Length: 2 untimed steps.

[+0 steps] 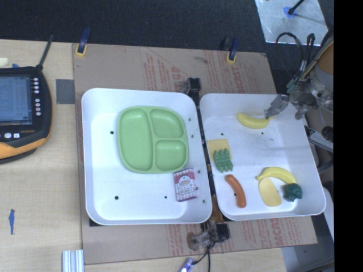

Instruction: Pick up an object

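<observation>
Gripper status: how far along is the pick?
Done: the gripper has reached into the right bin and sits at the right end of the upper banana. In hand: nothing visibly; the banana lies on the bin floor and the finger state can't be read. Left: close on it and lift. The hot dog and green plate lie apart from the gripper.

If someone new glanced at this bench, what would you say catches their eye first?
Probably the green divided plate in the left bin, large against the white. Next, the gripper reaching in from the right, right beside the banana at the back of the right bin. Smaller toy foods cluster along that bin's front.
</observation>
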### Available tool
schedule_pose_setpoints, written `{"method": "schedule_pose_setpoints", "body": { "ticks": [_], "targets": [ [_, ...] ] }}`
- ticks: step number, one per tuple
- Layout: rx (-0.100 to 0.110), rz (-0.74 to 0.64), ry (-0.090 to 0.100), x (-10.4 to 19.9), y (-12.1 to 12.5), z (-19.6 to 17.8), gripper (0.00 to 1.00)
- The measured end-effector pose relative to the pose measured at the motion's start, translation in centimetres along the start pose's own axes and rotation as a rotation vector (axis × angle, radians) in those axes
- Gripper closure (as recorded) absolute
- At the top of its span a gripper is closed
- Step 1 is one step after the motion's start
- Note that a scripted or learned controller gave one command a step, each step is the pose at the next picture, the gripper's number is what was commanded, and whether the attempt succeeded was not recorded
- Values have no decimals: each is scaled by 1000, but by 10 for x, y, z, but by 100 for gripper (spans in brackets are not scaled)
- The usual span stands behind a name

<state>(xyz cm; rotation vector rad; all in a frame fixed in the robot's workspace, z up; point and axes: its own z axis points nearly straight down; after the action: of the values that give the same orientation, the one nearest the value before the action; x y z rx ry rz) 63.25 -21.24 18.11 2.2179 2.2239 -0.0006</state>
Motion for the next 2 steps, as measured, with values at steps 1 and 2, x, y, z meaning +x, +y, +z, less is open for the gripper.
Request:
{"method": "schedule_pose_setpoints", "body": {
  "ticks": [1,2],
  "targets": [
    [6,-3,1,1,-73,90,0],
    [5,-2,2,36,-124,90,0]
  ]
}}
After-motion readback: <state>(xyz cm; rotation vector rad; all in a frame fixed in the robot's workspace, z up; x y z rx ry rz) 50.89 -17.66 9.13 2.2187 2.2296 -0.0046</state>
